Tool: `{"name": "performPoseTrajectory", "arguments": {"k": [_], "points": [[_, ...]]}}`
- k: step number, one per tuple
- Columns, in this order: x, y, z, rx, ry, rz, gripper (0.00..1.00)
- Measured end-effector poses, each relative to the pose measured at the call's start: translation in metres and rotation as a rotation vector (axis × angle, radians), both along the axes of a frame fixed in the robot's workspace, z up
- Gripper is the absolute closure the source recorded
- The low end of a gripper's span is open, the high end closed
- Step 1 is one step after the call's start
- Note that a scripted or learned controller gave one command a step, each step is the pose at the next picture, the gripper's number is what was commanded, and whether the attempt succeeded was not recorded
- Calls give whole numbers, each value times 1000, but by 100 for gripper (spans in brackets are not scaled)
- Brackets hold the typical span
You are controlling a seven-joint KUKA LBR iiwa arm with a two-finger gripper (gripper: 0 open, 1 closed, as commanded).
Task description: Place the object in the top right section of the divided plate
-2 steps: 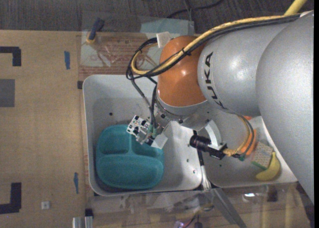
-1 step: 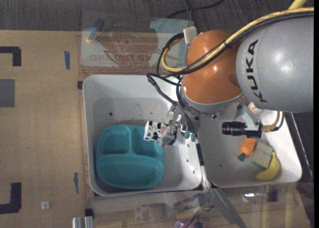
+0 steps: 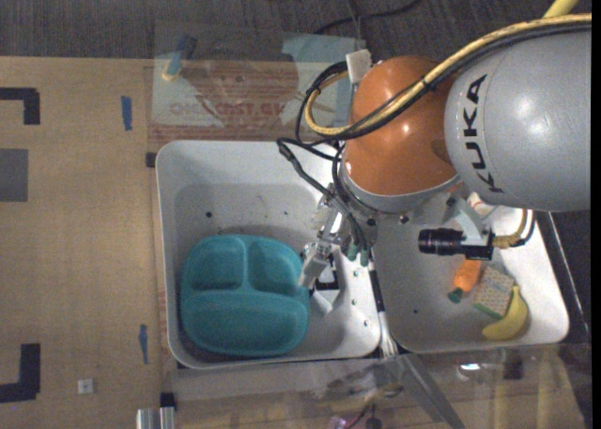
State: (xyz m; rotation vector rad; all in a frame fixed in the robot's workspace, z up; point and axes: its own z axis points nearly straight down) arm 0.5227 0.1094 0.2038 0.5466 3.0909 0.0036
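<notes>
Plate [image 3: 242, 310]: 1; banana [image 3: 505, 319]: 1; carrot [image 3: 466, 277]: 1

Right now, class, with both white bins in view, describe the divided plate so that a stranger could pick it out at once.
Find the left white bin, the one away from the arm's base. The divided plate lies flat on its floor toward the near edge, beside the gripper. It is teal, rounded and moulded into three sections, unlike the banana and carrot in the right bin.

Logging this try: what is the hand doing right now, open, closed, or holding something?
Hand: it sits over the right edge of the plate in the left bin; whether open, closed or holding anything cannot be told.
</notes>
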Motion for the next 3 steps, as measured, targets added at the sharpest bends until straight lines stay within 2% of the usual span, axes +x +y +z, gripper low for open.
{"name": "performPoseTrajectory", "arguments": {"k": [1, 2, 3], "points": [[2, -1, 11, 2, -6, -5, 100], [-17, -10, 63, 0, -1, -411, 100], [-9, 3, 97, 0, 0, -449, 100]]}}
